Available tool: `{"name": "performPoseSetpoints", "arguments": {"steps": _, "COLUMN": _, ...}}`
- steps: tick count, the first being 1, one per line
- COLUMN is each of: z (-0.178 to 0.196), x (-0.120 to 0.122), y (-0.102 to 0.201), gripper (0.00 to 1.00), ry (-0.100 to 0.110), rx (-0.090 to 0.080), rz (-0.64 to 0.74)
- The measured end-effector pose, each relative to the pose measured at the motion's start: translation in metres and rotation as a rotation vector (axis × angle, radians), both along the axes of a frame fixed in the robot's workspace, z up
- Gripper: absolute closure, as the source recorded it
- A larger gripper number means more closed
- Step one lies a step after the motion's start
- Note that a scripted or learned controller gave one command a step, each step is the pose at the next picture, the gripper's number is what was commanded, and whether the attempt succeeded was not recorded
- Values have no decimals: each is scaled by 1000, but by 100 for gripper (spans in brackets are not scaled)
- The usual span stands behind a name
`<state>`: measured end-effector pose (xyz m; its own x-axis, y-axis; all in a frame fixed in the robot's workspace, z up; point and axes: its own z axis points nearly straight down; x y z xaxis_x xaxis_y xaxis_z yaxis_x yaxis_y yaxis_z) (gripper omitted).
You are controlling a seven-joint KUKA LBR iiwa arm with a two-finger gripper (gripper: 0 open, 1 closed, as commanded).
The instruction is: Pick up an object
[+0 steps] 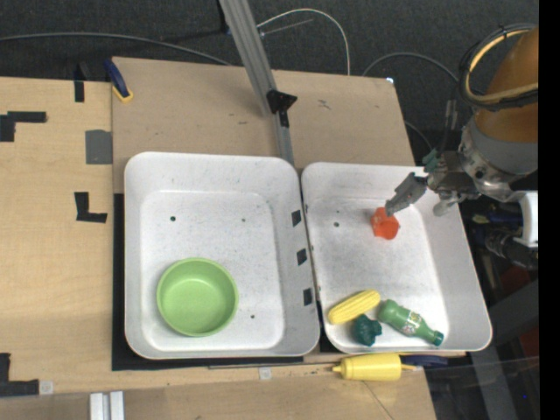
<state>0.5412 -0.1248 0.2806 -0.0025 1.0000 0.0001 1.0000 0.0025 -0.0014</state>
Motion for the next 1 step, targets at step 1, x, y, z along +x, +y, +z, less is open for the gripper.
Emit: {"name": "performPoseSetpoints", "arguments": {"steps": 1, "z": 0, "x": 0, "y": 0, "gripper": 0, "ry": 0, "rx": 0, "rz": 0}}
